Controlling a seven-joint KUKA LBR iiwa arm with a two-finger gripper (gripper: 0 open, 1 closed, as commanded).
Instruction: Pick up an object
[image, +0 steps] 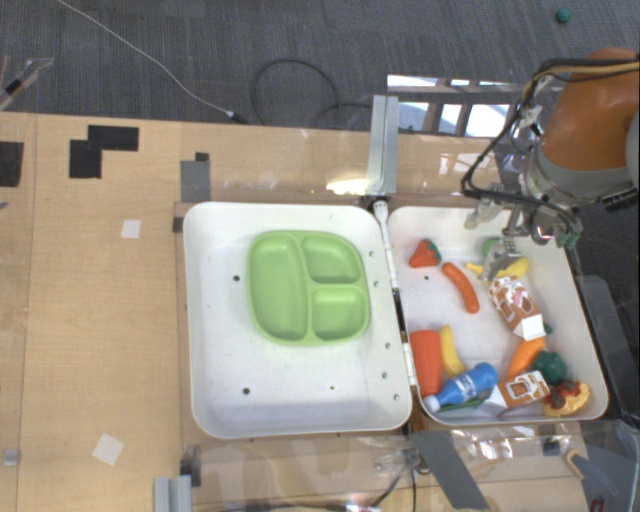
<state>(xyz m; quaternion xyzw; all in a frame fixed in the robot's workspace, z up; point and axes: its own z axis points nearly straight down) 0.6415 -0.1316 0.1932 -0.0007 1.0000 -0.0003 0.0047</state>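
Two shallow white bins sit side by side on the wooden bench (90, 330), the left bin (215, 400) holding a large green divided plate (305, 287) with three compartments, lying flat near its middle. Next in size, the grey arm with its orange band (590, 120) reaches in from the right over the far corner of the right bin (585, 300), with cables looping around the wrist. Its gripper (503, 250) points down over the far part of that bin, just above a small yellow and green toy (508, 267); whether the jaws are open or closed cannot be told from this angle, and no object can be seen between them. Inside the right bin the candidates for picking lie scattered: a tall orange block (426, 362) stands against the wall nearest the left bin, with a yellow piece (449, 352) just beside it, and a blue bottle (465, 386) lies tilted across the near end. A patterned white and red carton (514, 305) lies near the middle right, an orange carrot (524, 355) just below it, and a small printed box (526, 388) beside a dark and yellow cluster (565, 397) in the near right corner. Smaller still, a red sausage (461, 286) lies at a slant near the centre, and a red strawberry (425, 254) with a green top sits at the far left of that bin.
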